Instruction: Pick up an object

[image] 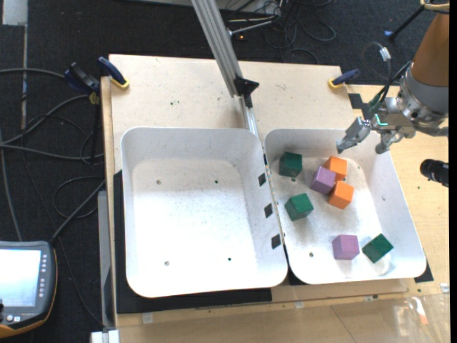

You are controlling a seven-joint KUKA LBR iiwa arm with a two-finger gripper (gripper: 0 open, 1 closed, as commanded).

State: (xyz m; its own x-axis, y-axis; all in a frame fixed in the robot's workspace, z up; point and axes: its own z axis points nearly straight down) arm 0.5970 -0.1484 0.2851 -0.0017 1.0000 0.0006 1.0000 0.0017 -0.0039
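A pale wooden bench is sitting on a dark floor strewn with black cables, seen from above at a slant. 2 shallow white bins are lying side by side on it. The left bin is bare white with fine specks. A slanted metal pole is reaching down to the divide between the bins. A handheld screen pendant is resting at the lower left corner.

The right bin is holding 7 small cubes. 2 orange cubes and a purple cube are clustering together, touching, near the upper middle. A green cube is sitting to their left, another green cube below it. Near the lower edge, a purple cube and a green cube are lying just beside each other.

The grey arm with its orange band is reaching in from the right. The gripper is hovering above the bin's upper right, fingers spread apart and holding nothing, near the upper orange cube. No readable writing is showing.
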